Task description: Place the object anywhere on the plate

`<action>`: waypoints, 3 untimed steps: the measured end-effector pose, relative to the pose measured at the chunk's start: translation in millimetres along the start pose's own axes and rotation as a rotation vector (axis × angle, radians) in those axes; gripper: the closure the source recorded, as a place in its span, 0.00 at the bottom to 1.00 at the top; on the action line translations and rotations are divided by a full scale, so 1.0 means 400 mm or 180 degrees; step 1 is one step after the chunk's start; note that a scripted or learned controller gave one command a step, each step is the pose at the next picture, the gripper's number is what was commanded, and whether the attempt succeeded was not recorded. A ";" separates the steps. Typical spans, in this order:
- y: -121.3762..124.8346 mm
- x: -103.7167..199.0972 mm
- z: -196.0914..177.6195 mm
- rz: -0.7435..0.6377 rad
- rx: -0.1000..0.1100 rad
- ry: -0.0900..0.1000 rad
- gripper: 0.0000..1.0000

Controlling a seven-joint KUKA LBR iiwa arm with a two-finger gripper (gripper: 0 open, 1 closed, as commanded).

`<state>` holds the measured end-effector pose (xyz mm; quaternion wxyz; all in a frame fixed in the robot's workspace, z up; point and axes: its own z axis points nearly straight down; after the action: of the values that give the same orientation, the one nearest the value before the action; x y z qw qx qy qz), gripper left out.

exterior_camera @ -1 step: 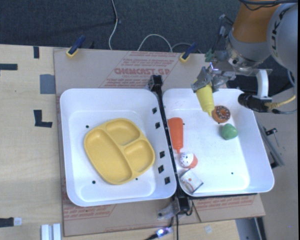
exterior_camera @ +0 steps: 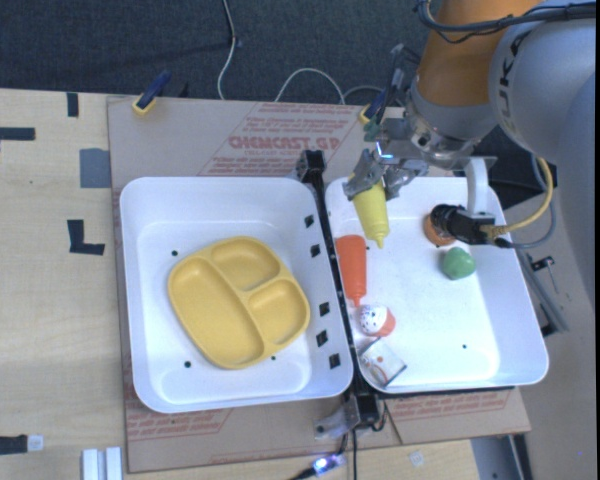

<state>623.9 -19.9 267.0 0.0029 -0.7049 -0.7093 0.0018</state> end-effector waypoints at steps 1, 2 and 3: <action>-0.069 0.111 0.009 0.0003 0.0002 -0.0003 1.00; -0.141 0.237 0.056 0.0000 0.0006 -0.0004 1.00; -0.163 0.359 0.085 -0.0001 0.0002 -0.0006 1.00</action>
<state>557.6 123.5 233.5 0.0025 -0.7048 -0.7094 0.0027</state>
